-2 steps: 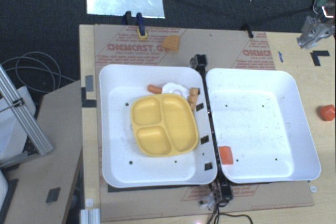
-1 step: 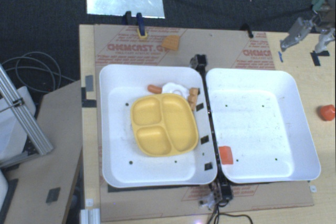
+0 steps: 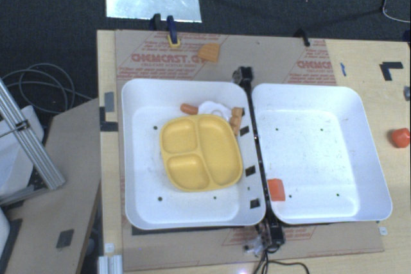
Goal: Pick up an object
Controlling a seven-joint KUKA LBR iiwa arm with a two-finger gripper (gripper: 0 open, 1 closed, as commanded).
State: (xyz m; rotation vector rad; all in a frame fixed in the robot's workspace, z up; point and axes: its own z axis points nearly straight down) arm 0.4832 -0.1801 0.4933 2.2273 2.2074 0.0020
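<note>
One yellow three-part tray [image 3: 200,153] lies flat in the left bin [image 3: 138,138], partly covering a white object [image 3: 213,108].

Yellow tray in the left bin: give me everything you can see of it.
The yellow tray is a rounded-square, plastic-looking dish with three compartments: two above, one wide one below. It lies flat and right side up in the middle of the left bin, turned slightly. Its compartments look bare. Its upper edge overlaps a white item; a small tan piece sits at its upper right corner.
</note>
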